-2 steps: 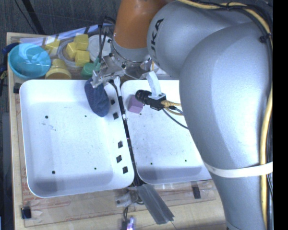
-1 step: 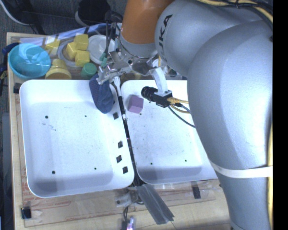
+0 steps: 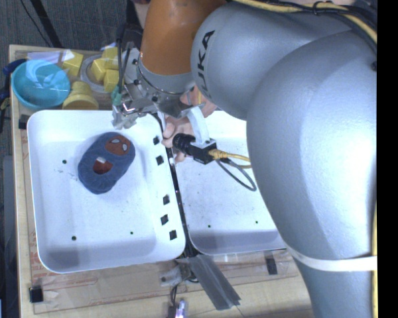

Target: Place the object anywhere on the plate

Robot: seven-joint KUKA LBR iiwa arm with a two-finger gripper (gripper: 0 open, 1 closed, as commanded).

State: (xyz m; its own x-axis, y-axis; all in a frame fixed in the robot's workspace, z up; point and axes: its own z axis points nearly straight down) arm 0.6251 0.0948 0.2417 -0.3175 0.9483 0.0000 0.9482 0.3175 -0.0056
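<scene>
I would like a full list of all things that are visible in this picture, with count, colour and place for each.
plate: 1, dark blue, in the left bin, left of the divider
small objects: 2, reddish-brown, lying on the plate
left bin: 1, white, left half of the bench
right bin: 1, white, right of the left bin, partly under the arm
bowl: 1, light blue, behind the left bin's far left corner
yellow items: several, behind the left bin, beside the bowl
cable: 1, yellow and black, over the right bin
arm: 1, grey with orange band, coming from the right
gripper: 1, metal, above the left bin's far edge
</scene>
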